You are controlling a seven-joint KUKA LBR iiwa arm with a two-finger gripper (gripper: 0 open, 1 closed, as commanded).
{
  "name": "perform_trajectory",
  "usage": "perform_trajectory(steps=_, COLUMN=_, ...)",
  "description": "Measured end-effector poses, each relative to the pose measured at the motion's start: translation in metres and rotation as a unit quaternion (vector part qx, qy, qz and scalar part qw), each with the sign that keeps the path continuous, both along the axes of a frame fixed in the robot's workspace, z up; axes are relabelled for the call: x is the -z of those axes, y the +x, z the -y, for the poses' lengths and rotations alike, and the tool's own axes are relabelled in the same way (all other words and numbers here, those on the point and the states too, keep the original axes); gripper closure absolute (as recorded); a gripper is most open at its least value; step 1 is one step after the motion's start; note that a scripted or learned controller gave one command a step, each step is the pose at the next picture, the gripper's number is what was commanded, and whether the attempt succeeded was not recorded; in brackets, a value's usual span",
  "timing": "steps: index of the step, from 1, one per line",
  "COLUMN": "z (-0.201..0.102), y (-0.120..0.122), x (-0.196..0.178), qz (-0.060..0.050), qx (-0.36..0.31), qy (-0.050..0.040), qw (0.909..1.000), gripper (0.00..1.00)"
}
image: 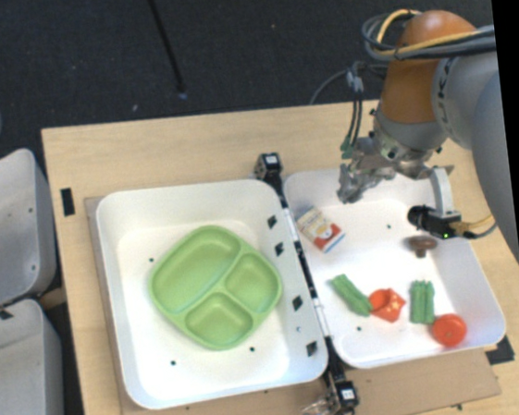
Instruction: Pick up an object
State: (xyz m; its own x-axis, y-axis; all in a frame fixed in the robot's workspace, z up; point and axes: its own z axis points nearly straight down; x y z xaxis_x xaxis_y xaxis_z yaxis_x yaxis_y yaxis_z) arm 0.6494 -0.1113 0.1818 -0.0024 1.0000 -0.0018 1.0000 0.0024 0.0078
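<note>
Grey arm poised over the right bin

Grey metal and an orange band mark the arm (430, 71), which comes in from the right and bends down over the far part of the right bin (466, 267). Its wrist points down and a little leftward, with cables looping off the top of the orange section. At the end sits the gripper (357, 181), low over the white floor near the bin's far-left corner. From where I stand I cannot tell how its tips are set, and I see nothing caught in it.

Nearest to it, just toward me and to the left, lies a small carton (320, 228), white and blue with a red end, resting flat on the floor and apart from the gripper. Off to the right a small brown lump (421, 245) sits beside a black fitting on the arm. Further toward me are a green bean-like piece (350, 294), an orange-red piece (388, 304) touching its end, a second green piece (422, 302) and a red ball (449, 329) by the near-right corner.

Across the divider, the left bin (139, 374) holds a green divided plate (215, 286). Both bins rest on a pale wooden bench (69, 168).
</note>
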Motion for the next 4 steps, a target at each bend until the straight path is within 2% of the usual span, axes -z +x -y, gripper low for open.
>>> perform_trajectory(steps=1, z=0.007, y=0.002, x=-0.046, qz=-0.001, qx=0.000, qy=-0.0001, qw=1.0000, gripper=1.00)
perform_trajectory(steps=2, z=0.009, y=0.003, x=-0.075, qz=-0.001, qx=-0.001, qy=0.0001, qw=1.0000, gripper=1.00)
perform_trajectory(steps=3, z=-0.042, y=-0.007, x=-0.068, qz=-0.004, qx=-0.002, qy=0.0011, qw=1.0000, gripper=1.00)
perform_trajectory(steps=4, z=-0.098, y=0.002, x=-0.060, qz=-0.003, qx=-0.002, qy=0.0007, qw=1.0000, gripper=1.00)
